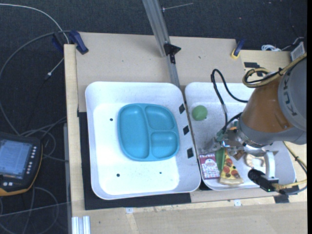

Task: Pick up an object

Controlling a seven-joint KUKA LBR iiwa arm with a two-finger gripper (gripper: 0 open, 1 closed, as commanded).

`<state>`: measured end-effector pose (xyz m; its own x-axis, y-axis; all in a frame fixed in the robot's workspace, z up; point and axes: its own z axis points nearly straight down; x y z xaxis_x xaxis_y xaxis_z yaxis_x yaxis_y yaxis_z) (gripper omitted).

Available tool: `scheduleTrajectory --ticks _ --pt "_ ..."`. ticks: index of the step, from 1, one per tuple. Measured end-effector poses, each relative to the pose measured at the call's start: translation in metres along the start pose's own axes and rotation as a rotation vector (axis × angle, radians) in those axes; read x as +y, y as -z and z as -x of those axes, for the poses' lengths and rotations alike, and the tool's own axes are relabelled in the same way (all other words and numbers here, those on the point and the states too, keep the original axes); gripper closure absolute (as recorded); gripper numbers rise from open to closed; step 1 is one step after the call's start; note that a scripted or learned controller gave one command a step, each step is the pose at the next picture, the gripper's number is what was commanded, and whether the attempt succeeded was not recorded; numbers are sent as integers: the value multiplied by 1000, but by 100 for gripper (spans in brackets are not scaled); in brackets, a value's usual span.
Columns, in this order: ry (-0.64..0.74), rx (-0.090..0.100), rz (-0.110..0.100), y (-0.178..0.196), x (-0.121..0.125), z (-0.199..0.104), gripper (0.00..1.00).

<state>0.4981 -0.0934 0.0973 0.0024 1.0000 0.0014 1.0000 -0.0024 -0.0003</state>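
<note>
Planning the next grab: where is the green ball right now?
The green ball lies in the right bin, near its upper left corner, beside the divide from the bin with the blue tray.

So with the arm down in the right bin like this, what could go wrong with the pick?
1. The pink carton, the pizza slice toy and other small items lie packed close together under the arm, so the pincer may nudge or catch two at once.
2. They sit near the right bin's front rim; a push could wedge them against it.
3. The black cable loops over the bin near the green ball and might snag.
</note>
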Motion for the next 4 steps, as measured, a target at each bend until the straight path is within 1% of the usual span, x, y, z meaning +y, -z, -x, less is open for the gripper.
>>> scheduleTrajectory --ticks 1,2,3,4 --pt "2 -1 6 -2 3 0 0" --pt "2 0 2 6 1 -1 100" --pt "3 -2 7 69 0 2 100" --pt "5 -2 8 118 6 -7 100"
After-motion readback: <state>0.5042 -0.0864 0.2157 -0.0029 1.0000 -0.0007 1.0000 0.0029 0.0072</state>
